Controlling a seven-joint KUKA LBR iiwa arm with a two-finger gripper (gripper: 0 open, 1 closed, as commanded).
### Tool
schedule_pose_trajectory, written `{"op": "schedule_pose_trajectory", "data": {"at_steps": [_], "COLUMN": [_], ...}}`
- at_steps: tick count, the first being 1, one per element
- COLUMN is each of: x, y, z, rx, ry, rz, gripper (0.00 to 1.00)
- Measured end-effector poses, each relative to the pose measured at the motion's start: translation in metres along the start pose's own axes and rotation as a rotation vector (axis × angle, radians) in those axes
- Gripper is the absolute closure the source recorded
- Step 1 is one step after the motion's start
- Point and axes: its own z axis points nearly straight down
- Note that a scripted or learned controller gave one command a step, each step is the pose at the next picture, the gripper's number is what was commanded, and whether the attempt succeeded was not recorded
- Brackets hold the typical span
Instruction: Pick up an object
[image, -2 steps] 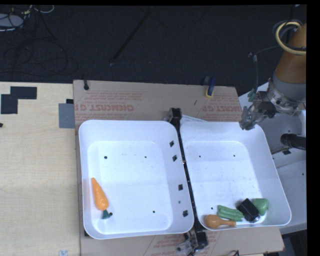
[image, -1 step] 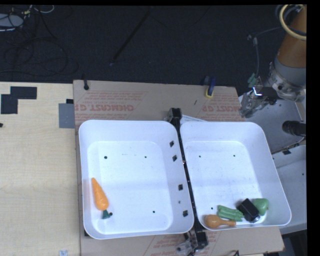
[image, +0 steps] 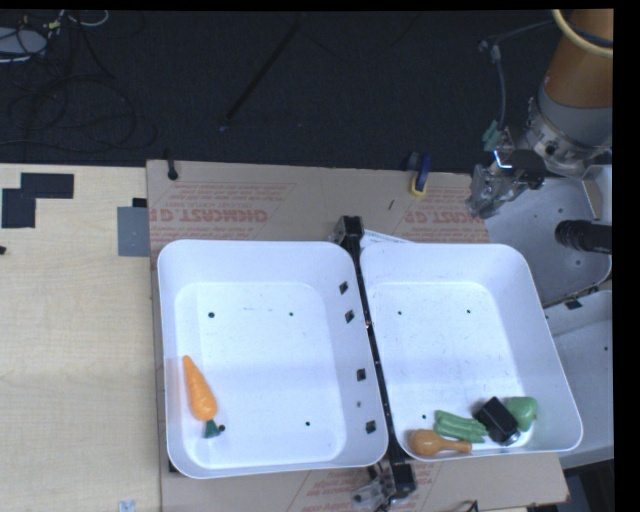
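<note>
We've got the arm (image: 578, 75) parked up in the top right corner, above the far edge of the tabletop (image: 70, 330) and well clear of both bins. The tool (image: 487, 195) hangs past the back rim of the right bin (image: 530, 275), over the brown cardboard sheet (image: 260, 205), and honestly we can't tell whether it's released or clenched from this angle; it's too small and cluttered up there. Nothing shows between its tips.

Stuff to grab is all sitting low in the bins. In the left bin (image: 175, 270) there's an orange carrot (image: 198, 389) lying near the front left wall, its green stem end pointing toward the front corner. In the right bin, everything's bunched in the front right corner: a green pod-like piece (image: 459, 425), a black block (image: 496, 419) touching it and partly over a light green item (image: 522, 408), plus an orange pear-shaped thing (image: 435, 443) right against the front rim.

A small blue and yellow clip (image: 421, 173) sits at the cardboard's back edge.
</note>
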Motion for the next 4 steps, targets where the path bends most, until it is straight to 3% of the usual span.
{"op": "schedule_pose_trajectory", "data": {"at_steps": [1, 2, 4], "x": [0.033, -0.012, 0.077], "y": [-0.044, -0.006, 0.000], "z": [-0.053, 0.031, -0.051], "rx": [0.000, 0.011, 0.000], "ry": [0.001, -0.001, 0.002], "rz": [-0.001, 0.005, -0.003], "gripper": [1.00, 1.00, 1.00]}}
